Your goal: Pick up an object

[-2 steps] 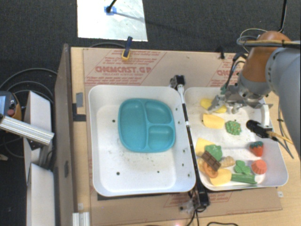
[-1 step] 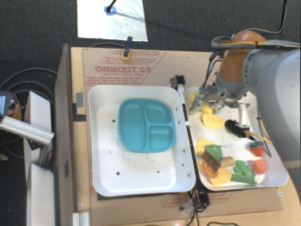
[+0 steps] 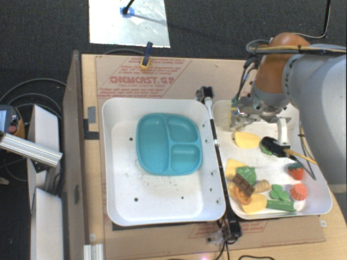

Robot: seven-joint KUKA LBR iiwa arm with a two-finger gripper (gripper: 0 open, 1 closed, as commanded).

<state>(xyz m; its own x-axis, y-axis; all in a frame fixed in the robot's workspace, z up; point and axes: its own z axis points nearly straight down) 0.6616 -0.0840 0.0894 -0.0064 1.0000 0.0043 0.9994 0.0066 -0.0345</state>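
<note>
In the right bin [image 3: 325, 199], the gripper [image 3: 242, 118] hangs above a yellow piece [image 3: 246, 140], seemingly lining up; its grip state I cannot tell.

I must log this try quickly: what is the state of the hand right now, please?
Hand: low over the far end of the right bin; open or closed cannot be told, nothing seen held.

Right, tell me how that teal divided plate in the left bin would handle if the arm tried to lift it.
The teal plate looks like rigid moulded plastic, so probably stiff and light. It lies flat on the left bin floor with low rounded edges, so getting a hold on it may be hard. Its smooth surface could slip.
</note>
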